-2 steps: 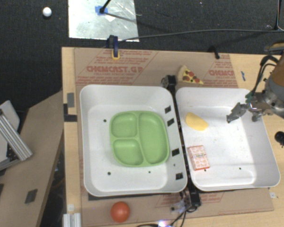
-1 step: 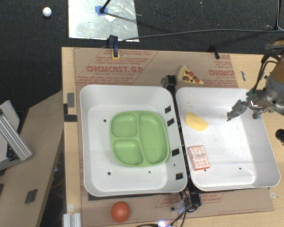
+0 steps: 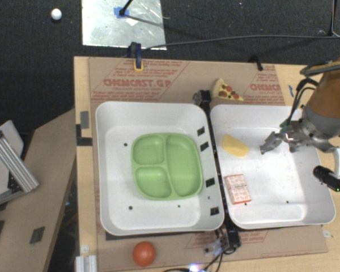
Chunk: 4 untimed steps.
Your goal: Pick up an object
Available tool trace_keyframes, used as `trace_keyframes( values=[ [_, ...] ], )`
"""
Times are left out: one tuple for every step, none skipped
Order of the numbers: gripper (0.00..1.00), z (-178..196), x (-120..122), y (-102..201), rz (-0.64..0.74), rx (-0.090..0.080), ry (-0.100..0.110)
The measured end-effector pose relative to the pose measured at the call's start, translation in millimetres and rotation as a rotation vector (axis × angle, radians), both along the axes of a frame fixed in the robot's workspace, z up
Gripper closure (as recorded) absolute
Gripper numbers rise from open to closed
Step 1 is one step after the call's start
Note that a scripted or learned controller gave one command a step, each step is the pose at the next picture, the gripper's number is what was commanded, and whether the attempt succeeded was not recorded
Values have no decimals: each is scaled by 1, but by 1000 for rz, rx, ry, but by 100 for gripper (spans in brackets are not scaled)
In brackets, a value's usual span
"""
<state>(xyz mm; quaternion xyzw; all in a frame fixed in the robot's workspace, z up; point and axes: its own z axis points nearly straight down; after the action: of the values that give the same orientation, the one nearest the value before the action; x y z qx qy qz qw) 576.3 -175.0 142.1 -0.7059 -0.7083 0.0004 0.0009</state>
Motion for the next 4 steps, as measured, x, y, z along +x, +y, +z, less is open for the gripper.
trace_keyframes(
  values=[
    [0, -52, 0, 1, -1, 0, 0],
    [100, -38, 2, 0, -1, -2, -6],
    [100, 21, 13, 1, 2, -3, -10],
    [100, 77, 24, -3, 3, -3, -10]
  ],
)
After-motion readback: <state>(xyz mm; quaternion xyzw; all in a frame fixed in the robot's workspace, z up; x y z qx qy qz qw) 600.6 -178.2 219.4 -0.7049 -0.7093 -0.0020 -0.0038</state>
